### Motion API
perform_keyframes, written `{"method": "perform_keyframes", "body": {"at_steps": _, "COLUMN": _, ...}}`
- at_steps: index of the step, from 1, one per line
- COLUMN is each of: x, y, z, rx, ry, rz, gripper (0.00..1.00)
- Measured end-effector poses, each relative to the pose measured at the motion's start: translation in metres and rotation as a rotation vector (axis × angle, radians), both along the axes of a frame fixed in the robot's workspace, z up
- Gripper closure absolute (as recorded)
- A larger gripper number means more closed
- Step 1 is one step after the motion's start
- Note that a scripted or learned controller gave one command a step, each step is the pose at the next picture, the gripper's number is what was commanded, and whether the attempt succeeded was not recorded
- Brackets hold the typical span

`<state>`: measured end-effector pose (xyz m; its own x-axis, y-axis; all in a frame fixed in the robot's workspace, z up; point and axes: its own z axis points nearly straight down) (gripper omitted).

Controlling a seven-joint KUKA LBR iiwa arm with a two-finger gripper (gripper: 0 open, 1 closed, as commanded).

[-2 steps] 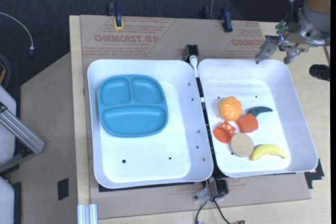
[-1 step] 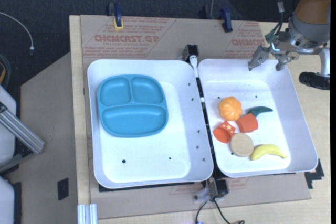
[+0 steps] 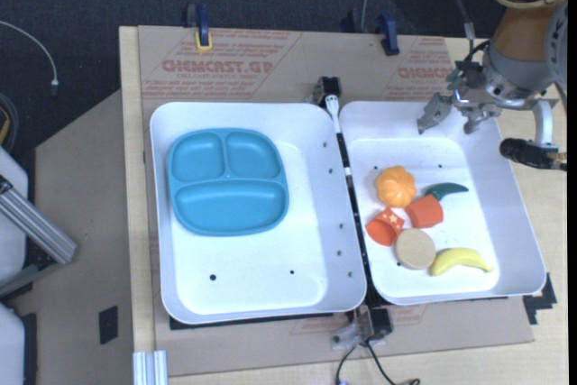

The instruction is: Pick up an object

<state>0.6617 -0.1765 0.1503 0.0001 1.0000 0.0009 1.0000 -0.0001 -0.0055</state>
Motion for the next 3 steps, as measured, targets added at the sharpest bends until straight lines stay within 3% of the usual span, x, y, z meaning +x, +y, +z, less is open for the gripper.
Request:
{"method": "perform_keyframes", "body": {"at_steps": 1, "x": -0.003, "y": -0.009, "z": -0.057, "rx": 0.0, "ry": 0.001, "rz": -0.001, "gripper": 0.0}}
{"method": "perform_keyframes", "body": {"at_steps": 2, "x": 0.0, "y": -0.009, "z": -0.041, "rx": -0.003, "ry": -0.008, "rz": 0.001, "gripper": 1.0}}
{"method": "perform_keyframes", "body": {"at_steps": 3, "x": 0.001, "y": -0.009, "z": 0.024, "rx": -0.004, "ry": -0.013, "rz": 0.001, "gripper": 1.0}}
